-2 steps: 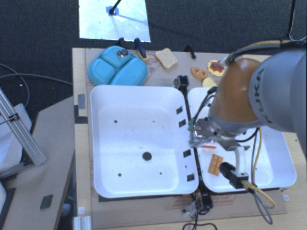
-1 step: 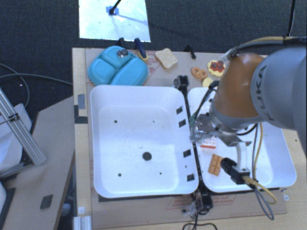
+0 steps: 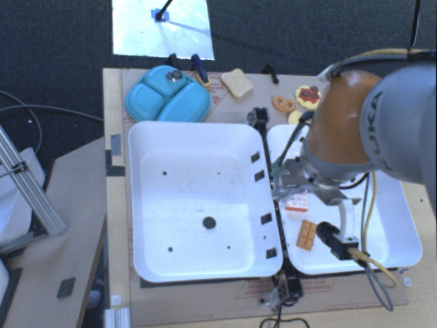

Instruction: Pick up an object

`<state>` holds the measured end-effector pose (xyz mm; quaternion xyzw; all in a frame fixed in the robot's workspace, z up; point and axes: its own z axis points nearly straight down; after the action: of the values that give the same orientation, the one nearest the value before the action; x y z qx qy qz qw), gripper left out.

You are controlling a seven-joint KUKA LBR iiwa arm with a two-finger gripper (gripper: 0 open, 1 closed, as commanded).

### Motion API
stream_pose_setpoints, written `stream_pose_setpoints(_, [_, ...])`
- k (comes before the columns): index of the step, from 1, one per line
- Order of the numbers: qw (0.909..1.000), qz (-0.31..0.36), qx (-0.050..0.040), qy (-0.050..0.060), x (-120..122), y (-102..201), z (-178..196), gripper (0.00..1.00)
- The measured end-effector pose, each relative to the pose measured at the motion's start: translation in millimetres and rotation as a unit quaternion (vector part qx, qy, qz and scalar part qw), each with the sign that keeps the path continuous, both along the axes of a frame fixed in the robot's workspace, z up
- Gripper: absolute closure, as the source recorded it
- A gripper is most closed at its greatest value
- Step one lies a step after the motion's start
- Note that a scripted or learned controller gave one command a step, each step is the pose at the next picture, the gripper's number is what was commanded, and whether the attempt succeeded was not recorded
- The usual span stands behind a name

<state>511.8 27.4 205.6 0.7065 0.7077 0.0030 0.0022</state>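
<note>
Although the arm [image 3: 362, 125] has reached down into the right bin [image 3: 403, 244], nothing yet shows as lifted, so the pick looks to be at its approach or grasp stage with the raising still to come. Nearest the camera in that bin lies a small orange waffle-like block [image 3: 306, 235], and just beyond it a white packet with red print [image 3: 296, 201], partly under the wrist; either could be the object meant. The gripper [image 3: 290, 183] seems to sit close above that packet by the bin's left wall, but the orange band and grey wrist cover it, so I cannot tell how the pincer stands or whether it grips anything. The left bin [image 3: 157, 149] holds a single small dark disc [image 3: 209, 222]. Farther back on the bench rest a blue divided dish [image 3: 168, 96], a slice of toast [image 3: 237, 83], a pretzel [image 3: 283, 104] and a small pizza-like toy [image 3: 308, 96], half hidden by the arm.
</note>
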Motion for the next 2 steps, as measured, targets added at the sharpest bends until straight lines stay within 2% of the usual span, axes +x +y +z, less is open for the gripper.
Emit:
stream_pose_setpoints(1, [1.0000,0.003,-0.0002,0.000,54,30,20,1.00])
stream_pose_setpoints(2, [1.0000,0.001,-0.0009,0.000,135,15,-15,1.00])
